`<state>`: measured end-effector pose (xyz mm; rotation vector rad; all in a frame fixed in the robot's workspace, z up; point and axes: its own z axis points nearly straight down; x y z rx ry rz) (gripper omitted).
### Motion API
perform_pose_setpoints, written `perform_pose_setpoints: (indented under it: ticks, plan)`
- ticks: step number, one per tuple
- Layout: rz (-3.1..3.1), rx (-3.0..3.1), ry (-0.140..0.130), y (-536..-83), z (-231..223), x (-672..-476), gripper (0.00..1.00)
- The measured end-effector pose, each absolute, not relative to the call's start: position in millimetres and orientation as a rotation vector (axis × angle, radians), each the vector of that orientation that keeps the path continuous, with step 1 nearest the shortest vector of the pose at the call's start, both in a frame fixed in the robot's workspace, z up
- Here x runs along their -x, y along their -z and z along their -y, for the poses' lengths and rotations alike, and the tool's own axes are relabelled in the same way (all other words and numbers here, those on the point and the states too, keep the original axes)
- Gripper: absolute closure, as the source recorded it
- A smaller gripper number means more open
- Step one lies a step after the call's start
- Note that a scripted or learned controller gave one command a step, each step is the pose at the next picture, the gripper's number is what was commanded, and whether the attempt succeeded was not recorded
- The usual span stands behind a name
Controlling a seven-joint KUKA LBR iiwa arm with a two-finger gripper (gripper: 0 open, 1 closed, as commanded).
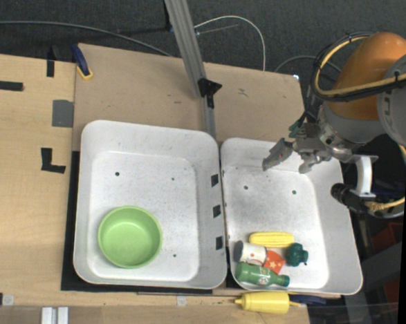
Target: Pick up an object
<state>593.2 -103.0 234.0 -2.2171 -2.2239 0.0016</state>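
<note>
Tool (290,161) is up over the far edge of the right bin (325,201), fingers spread wide, nothing between them. It looks like a pre-grasp pose, high and open so it can drop straight onto a target.

Targets sit well apart from it, all bunched in the near corner of the right bin:
- yellow corn cob (272,238), lying flat, at the far side of the pile
- dark teal piece (296,254), just right of the corn
- white cup (251,252), on its side, left of the pile
- orange piece (274,261), wedged in the middle, touching its neighbours
- green bottle (261,275), lying along the near wall

The cluster is tight and pushed against the near wall, so I'd guess finger clearance is poor for anything in the middle. Corn looks like the easiest pick: open bin floor on its far side, long axis clear. The bottle is awkward, with the wall right behind it.

Left bin (121,145) holds 1 green bowl (130,236), upright, alone near the front-left. There's plenty of room around it, but a rim grasp is needed, since it looks too wide to span.

Yellow mustard bottle (265,302) lies on the counter (146,84) just outside the right bin's near wall, likely out of the pick zone.

Task not started: nothing lifted. Next move needs travel toward the near corner plus descent. Main risk is fingers landing on 2 items at once and closing on neither.
</note>
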Motion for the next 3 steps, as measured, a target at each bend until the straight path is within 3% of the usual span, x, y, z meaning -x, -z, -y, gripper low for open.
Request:
perform_pose_setpoints:
  ticks: [1, 3]
  plan:
    - [2.224, 2.218, -0.001, -234, 103, -593.2, 0.0]
    - [2.221, 2.216, -0.008, -126, 104, -593.2, 0.0]
